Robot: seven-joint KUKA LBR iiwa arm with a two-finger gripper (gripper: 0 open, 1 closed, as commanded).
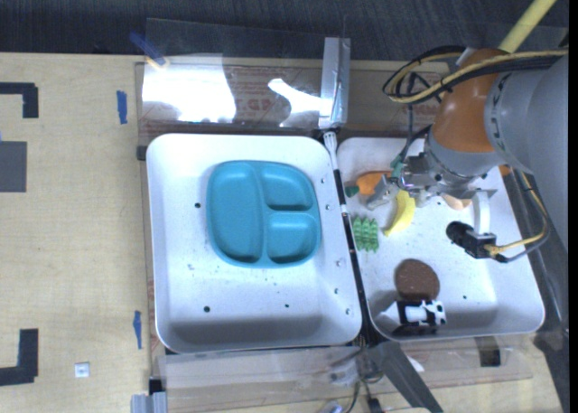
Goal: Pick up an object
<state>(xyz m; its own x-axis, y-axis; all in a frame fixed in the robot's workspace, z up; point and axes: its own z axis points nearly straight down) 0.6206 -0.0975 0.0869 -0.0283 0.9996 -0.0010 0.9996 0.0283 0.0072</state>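
Small yellow banana-shaped toy [401, 213] lies in the right white bin [519, 312], just under the gripper [408, 183]; whether the tool is parted or closed, I cannot tell. Nearby: orange piece [368, 184], green ridged block [366, 232], brown disc [417, 278].

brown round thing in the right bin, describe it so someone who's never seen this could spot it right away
Start at the right bin, the one the arm reaches into, and look toward its near edge. The brown disc lies flat there, just above a small black-and-white toy. It is the only dark, round item; the banana and green piece sit farther up.
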